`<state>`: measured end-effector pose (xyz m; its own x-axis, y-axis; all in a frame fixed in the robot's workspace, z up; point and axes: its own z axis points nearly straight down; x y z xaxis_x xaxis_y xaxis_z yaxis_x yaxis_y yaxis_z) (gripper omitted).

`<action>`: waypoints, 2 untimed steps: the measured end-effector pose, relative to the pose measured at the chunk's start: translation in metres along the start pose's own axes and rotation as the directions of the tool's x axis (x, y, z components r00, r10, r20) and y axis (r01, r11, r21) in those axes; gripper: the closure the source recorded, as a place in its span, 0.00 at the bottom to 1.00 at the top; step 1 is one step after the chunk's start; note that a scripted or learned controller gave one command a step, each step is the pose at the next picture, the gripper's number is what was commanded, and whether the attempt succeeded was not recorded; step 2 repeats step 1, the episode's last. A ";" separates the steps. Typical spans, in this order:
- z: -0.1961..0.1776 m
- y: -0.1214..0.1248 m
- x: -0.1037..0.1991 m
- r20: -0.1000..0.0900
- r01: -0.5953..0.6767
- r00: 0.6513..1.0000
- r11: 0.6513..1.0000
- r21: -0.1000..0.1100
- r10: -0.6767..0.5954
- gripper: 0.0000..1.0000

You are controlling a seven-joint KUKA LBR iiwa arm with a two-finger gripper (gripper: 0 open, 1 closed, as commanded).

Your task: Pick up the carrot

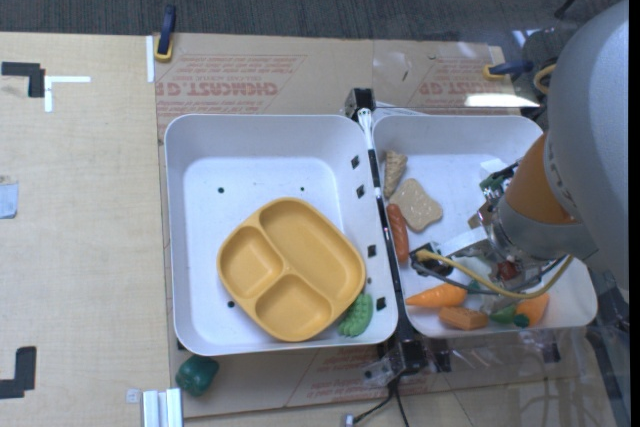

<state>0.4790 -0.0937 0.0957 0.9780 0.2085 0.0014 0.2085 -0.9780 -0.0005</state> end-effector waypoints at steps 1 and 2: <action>0.005 0.004 0.028 0.007 -0.001 1.000 1.000 0.003 0.001 0.00; 0.005 0.004 0.028 0.007 -0.001 1.000 1.000 0.003 0.001 0.00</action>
